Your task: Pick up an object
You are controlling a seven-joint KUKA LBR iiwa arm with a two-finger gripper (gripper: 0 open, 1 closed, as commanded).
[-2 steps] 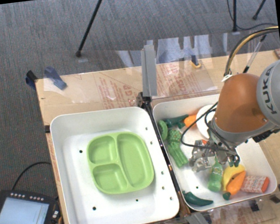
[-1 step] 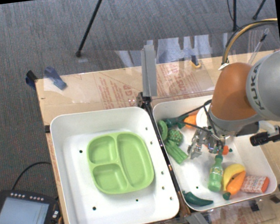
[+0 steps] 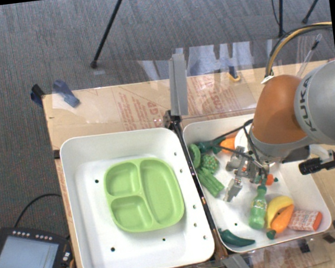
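A: What is seen on the surface (image 3: 92, 119) in the camera view?

B: Two shallow white bins are set side by side. The left bin (image 3: 81, 172) is taken up by a green divided plate (image 3: 143, 195), which lies flat near its middle. The right bin (image 3: 313, 194) is filled with toy food.

A: How is that food laid out?

B: A cluster of green vegetables (image 3: 207, 169) is found along the right bin's left wall, with an orange piece (image 3: 229, 143) behind it toward the far edge. A green bottle (image 3: 258, 208) is seen lying tilted near the bin's middle. Just beside it, toward the near right corner, a yellow banana (image 3: 278, 206) is resting against an orange carrot (image 3: 281, 221). A red and white packet (image 3: 305, 220) is placed in the near right corner, and a dark green pepper (image 3: 236, 237) is lying against the near edge.

A: Where is the arm?

B: It is reached in from the right, over the right bin, with its orange band (image 3: 278, 115) above the far half of the bin. The claw (image 3: 235, 190) is lowered into the bin's middle, between the green vegetables and the bottle.

A: Is anything gripped?

B: Nothing is seen between the fingers. The claw's fingers are spread apart, with bare white bin floor showing around them. The bottle's cap is just beside the claw, but contact cannot be made out.
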